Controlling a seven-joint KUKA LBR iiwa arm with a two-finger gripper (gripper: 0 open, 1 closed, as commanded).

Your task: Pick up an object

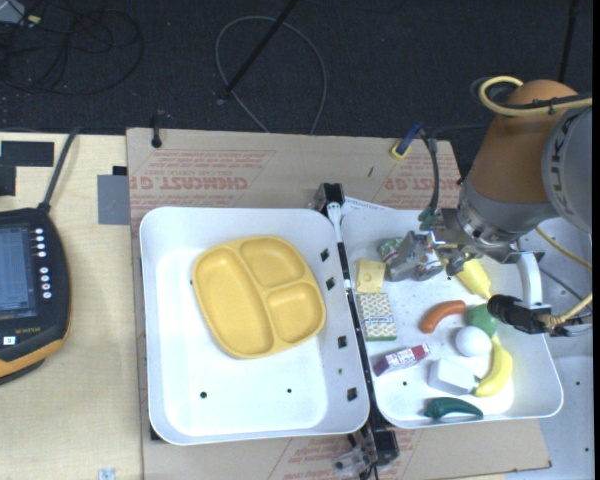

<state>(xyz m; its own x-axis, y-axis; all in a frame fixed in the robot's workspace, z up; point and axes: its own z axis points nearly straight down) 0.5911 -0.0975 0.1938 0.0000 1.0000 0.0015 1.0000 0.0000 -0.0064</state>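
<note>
Yellow, light and likely slippery, the small cheese-like plastic wedge (370, 275) lies near the right bin's (550, 393) upper-left corner, just beside the metal tool (412, 256), whose state I cannot tell; grip its flat sides.

**The bench and what rests directly on it**

We see a pale wooden bench (40, 408) across the lower part of the frame, ending at a dark floor along the top. At frame centre a brown cardboard sheet (240, 168) with red lettering lies flat on it. Two shallow white bins sit side by side on the cardboard, touching along their inner edges: the left bin (170, 368) at lower centre, the right bin (540, 393) at lower right. At the far left edge a handheld control pendant (15, 283), grey with an orange rim, rests on the bare wood, well apart from the bins. A small grey plate (111, 197) lies just beside the cardboard's left edge.
</note>
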